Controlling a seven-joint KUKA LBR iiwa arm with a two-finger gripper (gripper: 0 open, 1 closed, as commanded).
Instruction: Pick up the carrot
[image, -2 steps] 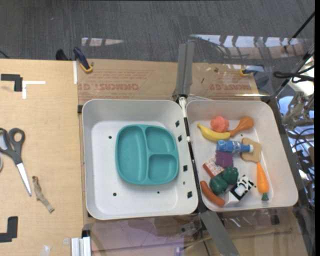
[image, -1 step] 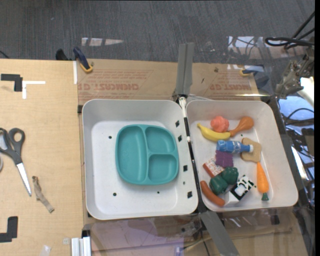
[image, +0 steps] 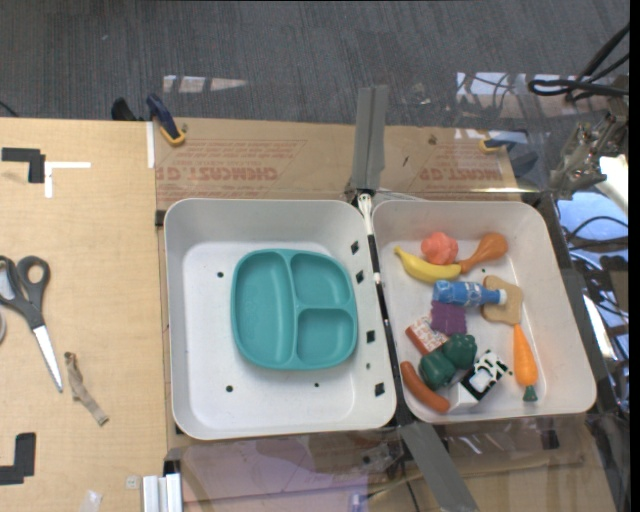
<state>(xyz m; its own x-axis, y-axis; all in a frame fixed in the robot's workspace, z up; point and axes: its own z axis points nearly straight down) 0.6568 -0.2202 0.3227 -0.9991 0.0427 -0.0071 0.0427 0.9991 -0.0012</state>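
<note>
The carrot (image: 525, 361) is orange with a small green top and lies lengthwise near the right wall of the right bin (image: 560, 260), its green end pointing to the front. Just left of it sits a black-and-white block (image: 486, 374), and a tan wedge (image: 505, 301) lies just behind it.
The right bin also holds a banana (image: 426, 265), a pink-orange lump (image: 439, 247), a drumstick (image: 483, 250), a blue bottle (image: 465, 293), a purple block (image: 449, 319), a green piece (image: 448, 362) and a sausage (image: 424, 389). A teal divided plate (image: 296, 310) lies in the left bin (image: 195, 330). Scissors (image: 33, 310) rest on the bench at left.
</note>
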